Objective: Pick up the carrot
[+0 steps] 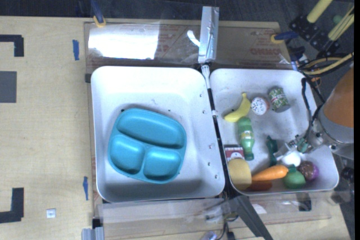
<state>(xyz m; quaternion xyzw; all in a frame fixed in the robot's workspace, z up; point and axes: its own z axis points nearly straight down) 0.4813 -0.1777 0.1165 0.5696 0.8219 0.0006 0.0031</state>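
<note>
The carrot (270, 172) is orange and lies flat near the front edge of the right bin (222, 84), pointing left toward a yellow block (239, 172). My gripper (296, 146) hangs low over the bin's right side, just above and to the right of the carrot's thick end. The orange-banded arm (342, 109) behind it comes in from the right. Nothing shows in the gripper's hold, and the carrot rests on the bin floor.
Crowded around the carrot are a green pepper (294, 177), a purple onion (308, 170), a white piece (291, 158) and a red box (233, 153). Farther back lie a banana (238, 110), a green bottle (246, 137) and a can (277, 98). The left bin (112, 84) holds a blue divided plate (147, 144).
</note>
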